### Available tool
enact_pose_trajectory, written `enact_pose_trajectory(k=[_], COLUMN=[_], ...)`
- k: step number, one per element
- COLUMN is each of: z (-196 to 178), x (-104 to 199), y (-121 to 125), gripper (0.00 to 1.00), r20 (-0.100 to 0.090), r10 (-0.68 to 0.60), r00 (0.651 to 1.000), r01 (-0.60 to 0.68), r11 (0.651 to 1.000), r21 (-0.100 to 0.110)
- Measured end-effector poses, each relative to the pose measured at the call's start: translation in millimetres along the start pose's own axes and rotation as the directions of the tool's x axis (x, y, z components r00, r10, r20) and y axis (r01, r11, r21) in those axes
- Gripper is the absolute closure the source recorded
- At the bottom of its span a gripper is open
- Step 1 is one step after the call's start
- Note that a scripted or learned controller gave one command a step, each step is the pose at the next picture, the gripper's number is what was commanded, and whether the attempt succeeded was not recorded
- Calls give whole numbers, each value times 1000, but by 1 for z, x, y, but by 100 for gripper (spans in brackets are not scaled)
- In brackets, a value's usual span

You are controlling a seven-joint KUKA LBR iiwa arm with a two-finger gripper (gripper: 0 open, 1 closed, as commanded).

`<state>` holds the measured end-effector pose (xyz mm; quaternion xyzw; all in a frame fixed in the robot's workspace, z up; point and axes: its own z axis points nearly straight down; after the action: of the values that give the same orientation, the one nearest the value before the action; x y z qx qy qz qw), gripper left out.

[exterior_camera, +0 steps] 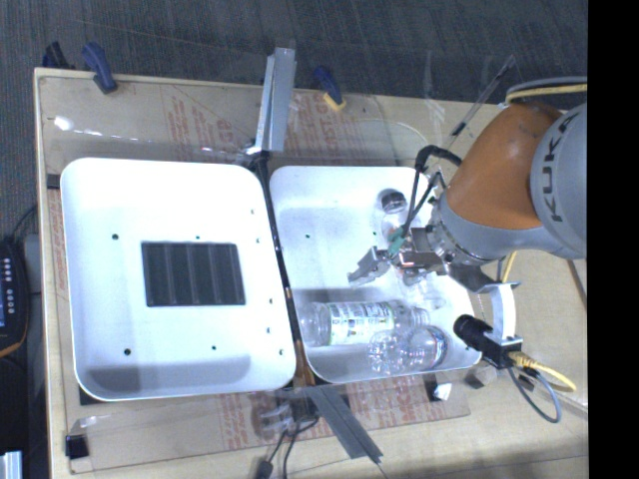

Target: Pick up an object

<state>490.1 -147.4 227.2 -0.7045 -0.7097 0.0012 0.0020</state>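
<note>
Hovering end effector [371, 265] over right bin [300, 193], fingers spread (gripping nothing), clear bottles [349, 323] lying beside

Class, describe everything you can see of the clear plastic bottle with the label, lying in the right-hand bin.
The clear plastic bottle lies on its side near the front wall of the right bin, its long axis running left to right. It looks transparent, with a white label bearing dark print around its middle. Its right end sits against other crumpled-looking clear plastic; where one ends is hard to tell. The claw hangs just behind it, apart from it.
</note>
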Motion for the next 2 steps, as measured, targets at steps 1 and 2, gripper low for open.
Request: enact_pose_trajectory(k=[1, 2], z=[57, 136], x=[-37, -62], y=[-14, 22], gripper=[0, 0], r20=[0, -2], r10=[-73, -220], r00=[997, 975], r01=[73, 220], r11=[997, 975], r21=[0, -1])
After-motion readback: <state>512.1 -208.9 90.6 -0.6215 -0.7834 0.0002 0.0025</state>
